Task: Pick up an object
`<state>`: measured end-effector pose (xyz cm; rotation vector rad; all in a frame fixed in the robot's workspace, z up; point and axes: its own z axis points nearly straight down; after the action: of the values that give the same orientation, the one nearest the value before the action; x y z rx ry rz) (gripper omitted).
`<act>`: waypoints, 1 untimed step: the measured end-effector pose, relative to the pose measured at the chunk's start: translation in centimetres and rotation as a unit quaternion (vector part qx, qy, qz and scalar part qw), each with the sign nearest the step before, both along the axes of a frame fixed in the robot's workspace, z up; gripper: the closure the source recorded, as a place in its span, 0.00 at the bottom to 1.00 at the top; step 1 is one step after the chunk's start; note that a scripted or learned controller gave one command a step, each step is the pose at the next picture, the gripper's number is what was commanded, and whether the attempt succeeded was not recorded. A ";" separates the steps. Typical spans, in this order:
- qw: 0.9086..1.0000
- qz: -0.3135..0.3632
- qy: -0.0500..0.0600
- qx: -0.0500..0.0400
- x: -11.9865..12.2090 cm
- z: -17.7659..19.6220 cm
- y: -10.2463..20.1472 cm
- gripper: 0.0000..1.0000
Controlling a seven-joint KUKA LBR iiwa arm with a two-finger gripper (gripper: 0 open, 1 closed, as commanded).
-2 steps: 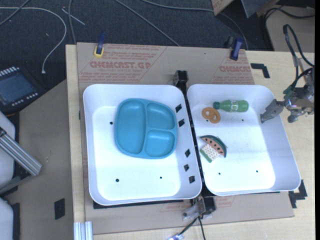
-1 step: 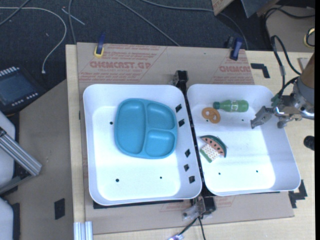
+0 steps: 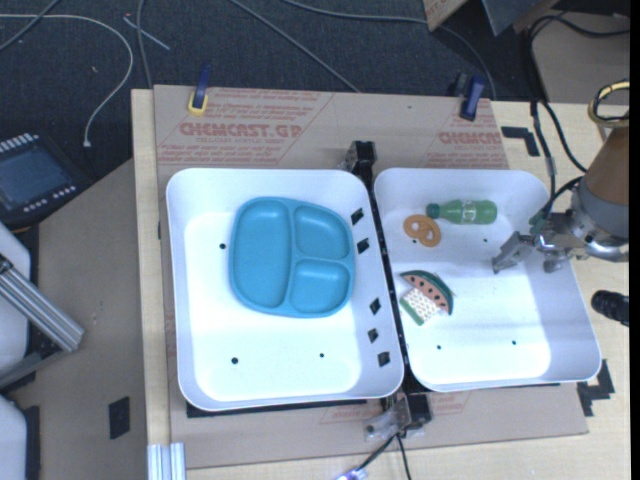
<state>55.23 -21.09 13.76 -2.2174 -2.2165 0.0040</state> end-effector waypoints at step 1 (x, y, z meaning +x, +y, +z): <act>1.000 0.000 -0.001 0.000 0.0 -5.2 0.1 0.00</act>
<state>55.19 -21.01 8.51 -2.2174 -2.2178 0.0020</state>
